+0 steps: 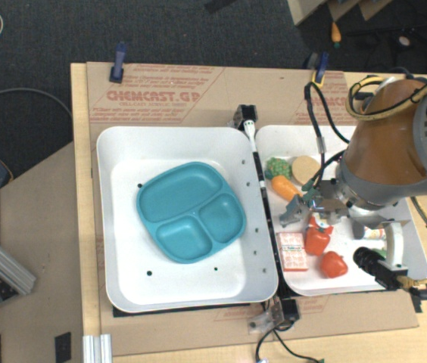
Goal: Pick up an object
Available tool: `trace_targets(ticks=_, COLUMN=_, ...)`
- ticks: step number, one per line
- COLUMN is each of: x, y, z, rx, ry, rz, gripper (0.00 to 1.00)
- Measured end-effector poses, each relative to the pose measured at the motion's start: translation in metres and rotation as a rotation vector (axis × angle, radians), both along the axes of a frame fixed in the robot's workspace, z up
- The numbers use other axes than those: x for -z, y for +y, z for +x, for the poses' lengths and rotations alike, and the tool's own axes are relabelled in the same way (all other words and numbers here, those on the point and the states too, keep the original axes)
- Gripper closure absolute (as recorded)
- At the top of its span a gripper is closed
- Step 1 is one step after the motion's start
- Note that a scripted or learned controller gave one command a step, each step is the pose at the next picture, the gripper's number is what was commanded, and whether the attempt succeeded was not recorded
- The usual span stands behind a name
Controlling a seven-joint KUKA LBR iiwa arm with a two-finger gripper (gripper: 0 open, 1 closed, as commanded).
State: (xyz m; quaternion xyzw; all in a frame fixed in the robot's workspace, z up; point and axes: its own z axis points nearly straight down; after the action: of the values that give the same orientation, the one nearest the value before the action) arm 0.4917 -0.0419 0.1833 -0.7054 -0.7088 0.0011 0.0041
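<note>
Over the right-hand white bin (418, 259) on the cardboard-topped tabletop (160, 97), the grey KUKA arm (388, 150) with its orange band reaches in from the right, wrist bent down so the tool (308, 205) hangs low among the toy food, just above a red pepper-like piece (317, 238); whether it is wide or narrow cannot be told. A clean pick likely means settling squarely over one piece, clear of the neighbouring orange carrot (283, 187) and small red-and-white box (292, 250), before lifting straight up.
</note>
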Motion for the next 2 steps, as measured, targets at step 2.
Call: trace_targets(ticks=2, x=-0.222, y=-0.041, z=-0.005, rx=0.005, ry=-0.029, rz=-0.008, gripper=1.0)
